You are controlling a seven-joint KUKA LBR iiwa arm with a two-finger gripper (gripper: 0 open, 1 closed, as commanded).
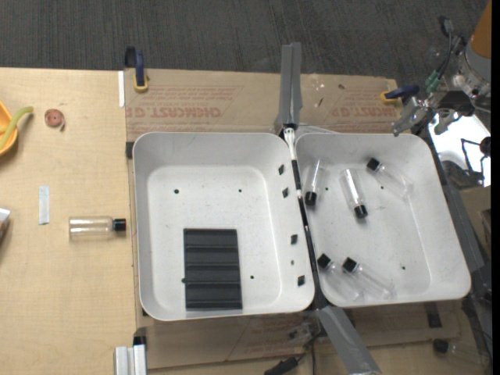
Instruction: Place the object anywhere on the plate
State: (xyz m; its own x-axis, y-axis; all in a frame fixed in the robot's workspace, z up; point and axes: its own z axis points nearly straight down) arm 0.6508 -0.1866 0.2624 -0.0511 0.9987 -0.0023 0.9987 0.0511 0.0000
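A black ridged plate lies in the front part of the left bin. The right bin holds several clear vials with black caps: one vial near its left wall, a second vial in the middle, a third vial toward the back, and two more vials at the front. My gripper hangs beyond the back right corner of the right bin, above the bench and apart from every vial.
Left of the bins, another clear vial lies on the wooden bench, with a white strip, a small reddish disc and a yellow object nearby. Blue clamps hold the cardboard at the back.
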